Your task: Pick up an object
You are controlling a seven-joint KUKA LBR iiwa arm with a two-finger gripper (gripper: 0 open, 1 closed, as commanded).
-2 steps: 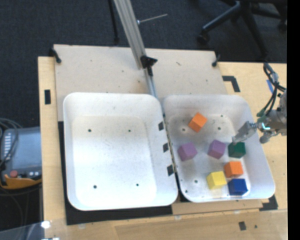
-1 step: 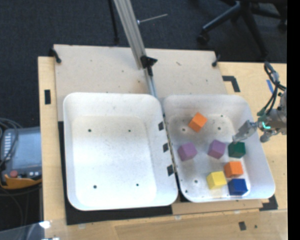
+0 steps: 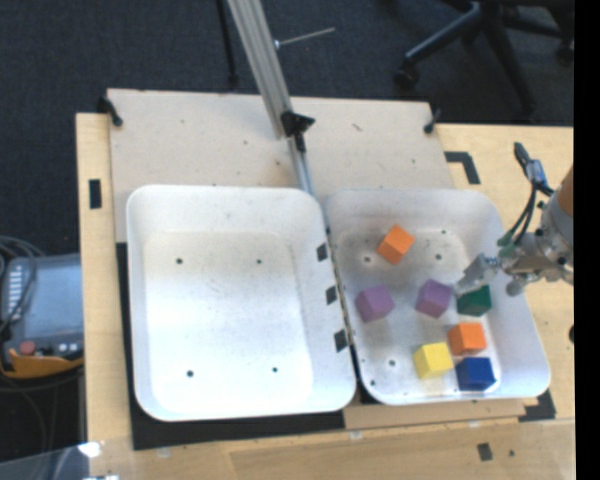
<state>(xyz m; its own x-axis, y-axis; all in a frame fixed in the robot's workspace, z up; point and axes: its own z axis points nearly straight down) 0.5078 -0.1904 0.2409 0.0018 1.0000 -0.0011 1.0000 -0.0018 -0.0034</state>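
The right bin holds several small blocks. An orange block lies toward its back, with two purple blocks in the middle. A green block is near the right wall. Another orange block, a yellow block and a blue block cluster at the front right. My gripper hangs over the bin's right side, open, its fingers spread just above and behind the green block. One fingertip is at that block's top edge. Nothing sits between the fingers.
The left bin lies beside the right one, and a divider edge with black clips runs between them. A slanted metal post rises behind the bins. Cables trail from my wrist at the right.
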